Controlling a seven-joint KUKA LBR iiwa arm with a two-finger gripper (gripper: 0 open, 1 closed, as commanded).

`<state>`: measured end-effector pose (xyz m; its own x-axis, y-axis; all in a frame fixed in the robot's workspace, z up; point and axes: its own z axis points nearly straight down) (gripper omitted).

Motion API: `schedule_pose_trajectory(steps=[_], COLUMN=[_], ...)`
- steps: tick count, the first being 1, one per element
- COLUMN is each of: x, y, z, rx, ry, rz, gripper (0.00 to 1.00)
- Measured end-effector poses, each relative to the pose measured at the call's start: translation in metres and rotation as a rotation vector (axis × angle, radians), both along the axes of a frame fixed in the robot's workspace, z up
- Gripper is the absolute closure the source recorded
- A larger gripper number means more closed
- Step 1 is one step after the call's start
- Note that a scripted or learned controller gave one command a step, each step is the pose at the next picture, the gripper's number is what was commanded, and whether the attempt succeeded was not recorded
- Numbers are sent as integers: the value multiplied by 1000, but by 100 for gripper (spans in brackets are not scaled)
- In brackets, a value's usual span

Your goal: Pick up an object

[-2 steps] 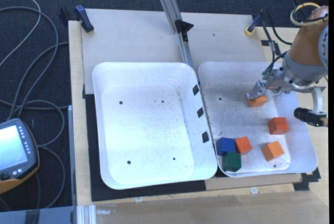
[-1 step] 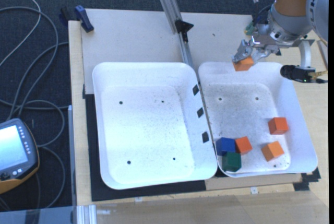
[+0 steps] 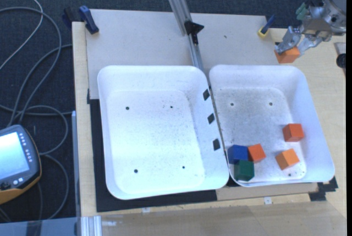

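Your hand point(image 3: 294, 49) is up past the right bin's point(image 3: 308, 92) far rim, clamped on an orange block point(image 3: 288, 55); tabletop's point(image 3: 143, 37) underneath. Five blocks sit in that bin's near corner.

I see a small orange cube-shaped block point(image 3: 288, 55) clamped between the gripper point(image 3: 290, 51) fingers, lifted above the far right corner of the right shallow white bin point(image 3: 311, 102), over the bench. It hangs slightly tilted, its lower faces showing, its top hidden behind the fingers.
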<state>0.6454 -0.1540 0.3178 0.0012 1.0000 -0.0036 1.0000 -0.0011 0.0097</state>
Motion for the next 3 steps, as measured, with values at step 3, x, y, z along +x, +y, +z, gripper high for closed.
schedule_pose_trajectory(steps=[3], x=[-40], y=[211], z=[-119], rx=[8], ry=[15], rz=[10], gripper=[100])
